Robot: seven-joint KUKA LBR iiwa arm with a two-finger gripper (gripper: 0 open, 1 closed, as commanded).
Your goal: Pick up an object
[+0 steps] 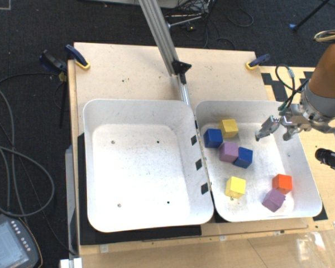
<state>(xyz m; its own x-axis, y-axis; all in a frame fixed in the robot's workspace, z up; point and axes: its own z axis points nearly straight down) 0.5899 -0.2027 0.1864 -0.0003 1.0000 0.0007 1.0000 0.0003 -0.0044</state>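
Cubes [229, 151] below angled arm [318, 94]

left bin [100, 166]: floor bare, open from above | right bin [301, 166]: cubes clustered mid-floor (purple cube [229, 151] touching blue cube [244, 157]) | free lane: along right wall
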